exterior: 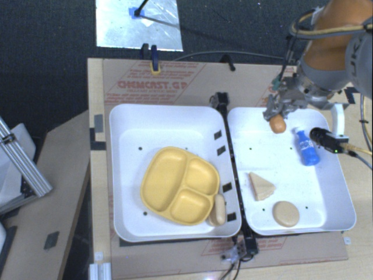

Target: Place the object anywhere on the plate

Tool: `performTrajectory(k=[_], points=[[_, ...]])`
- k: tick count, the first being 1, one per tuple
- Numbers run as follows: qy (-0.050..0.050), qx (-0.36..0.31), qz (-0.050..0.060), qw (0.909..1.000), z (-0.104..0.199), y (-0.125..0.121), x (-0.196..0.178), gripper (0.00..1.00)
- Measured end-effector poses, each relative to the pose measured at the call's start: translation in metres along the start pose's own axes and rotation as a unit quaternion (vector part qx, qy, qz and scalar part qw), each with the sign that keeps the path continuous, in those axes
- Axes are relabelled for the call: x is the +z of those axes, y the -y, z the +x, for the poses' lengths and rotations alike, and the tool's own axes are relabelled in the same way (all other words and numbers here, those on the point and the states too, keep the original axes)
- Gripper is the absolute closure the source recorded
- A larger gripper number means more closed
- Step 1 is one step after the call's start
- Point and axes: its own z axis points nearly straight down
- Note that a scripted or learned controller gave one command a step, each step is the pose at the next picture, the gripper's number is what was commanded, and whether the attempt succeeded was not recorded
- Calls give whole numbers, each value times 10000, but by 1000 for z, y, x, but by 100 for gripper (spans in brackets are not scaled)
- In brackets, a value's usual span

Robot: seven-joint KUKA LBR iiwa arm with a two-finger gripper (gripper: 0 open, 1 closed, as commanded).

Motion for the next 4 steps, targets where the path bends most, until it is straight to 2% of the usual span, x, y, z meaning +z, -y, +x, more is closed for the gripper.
performTrajectory(k=[2, 4], points=[[0, -2, 0, 10000, 115, -6, 32, 100], [-3, 4, -11, 10000, 199, -8, 22, 100]])
